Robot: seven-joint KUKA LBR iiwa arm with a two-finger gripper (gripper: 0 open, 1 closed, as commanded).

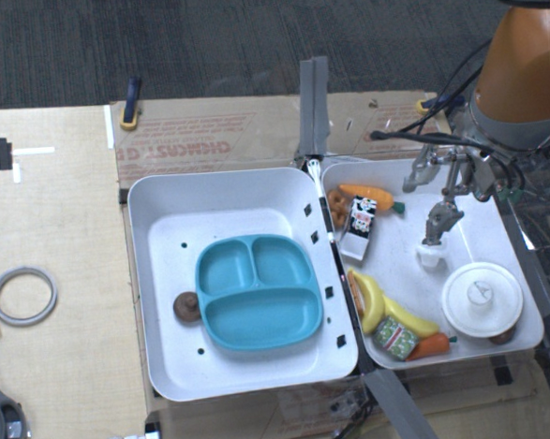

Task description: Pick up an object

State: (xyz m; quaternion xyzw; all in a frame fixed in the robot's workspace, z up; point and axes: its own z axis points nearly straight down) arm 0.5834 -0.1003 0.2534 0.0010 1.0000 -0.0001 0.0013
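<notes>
1. Camera view from my remote seat: the arm point(517, 56) comes in from the right, and the pincer point(433, 240) hangs over the right bin point(516, 244).
2. Honestly I cannot tell if the pincer is apart or together, it's too small and cluttered there.
3. A small white object point(432, 257) sits on the bin floor right under the tip; whether they touch, I can't say.
4. Nearer in that bin: a round white lid-like dish point(482, 297), a banana point(384, 307), a green packet point(393, 337) and a carrot point(432, 345).
5. Far-left corner of that bin has a small carton point(360, 225) and an orange toy point(367, 196).
6. Left bin point(153, 222) holds a blue divided plate point(258, 292) with a brown round thing point(186, 306) just left of it.
7. On the tabletop point(49, 211), far left, lies a grey ring point(23, 295).
</notes>
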